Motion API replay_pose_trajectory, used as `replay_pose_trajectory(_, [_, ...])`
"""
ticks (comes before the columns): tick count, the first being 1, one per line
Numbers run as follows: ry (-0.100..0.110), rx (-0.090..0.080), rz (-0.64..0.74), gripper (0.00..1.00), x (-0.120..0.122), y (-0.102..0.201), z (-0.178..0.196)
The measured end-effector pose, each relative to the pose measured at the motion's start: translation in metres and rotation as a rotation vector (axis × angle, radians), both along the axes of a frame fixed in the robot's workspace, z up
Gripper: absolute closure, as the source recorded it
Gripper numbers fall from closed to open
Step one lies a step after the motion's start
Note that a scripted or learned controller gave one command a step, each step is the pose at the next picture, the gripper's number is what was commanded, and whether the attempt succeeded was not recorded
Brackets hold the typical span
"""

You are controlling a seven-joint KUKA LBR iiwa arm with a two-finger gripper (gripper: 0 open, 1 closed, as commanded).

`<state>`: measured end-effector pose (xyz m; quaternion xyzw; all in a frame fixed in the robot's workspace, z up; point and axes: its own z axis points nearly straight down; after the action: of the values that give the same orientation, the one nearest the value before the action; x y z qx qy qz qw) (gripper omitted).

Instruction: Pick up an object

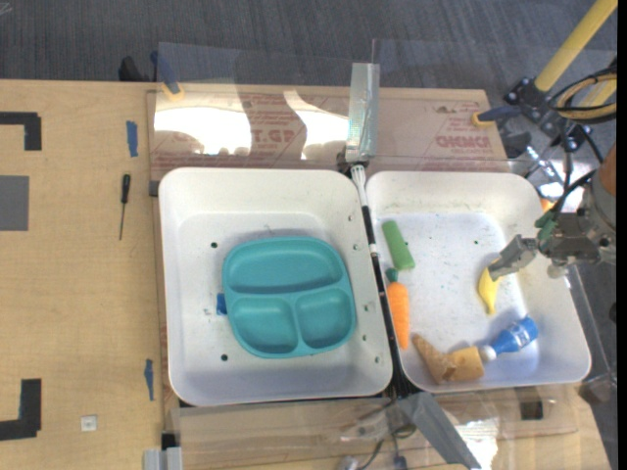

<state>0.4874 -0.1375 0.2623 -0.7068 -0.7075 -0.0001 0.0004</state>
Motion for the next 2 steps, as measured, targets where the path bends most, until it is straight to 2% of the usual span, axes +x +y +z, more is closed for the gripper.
replay_pose_trajectory(1, [0.009, 0.001, -0.197, 0.0, 0.03, -0.01, -0.106])
replay_pose_trajectory(2, [-0.003, 0.0, -0.185, 0.0, 0.067, -0.051, -0.168])
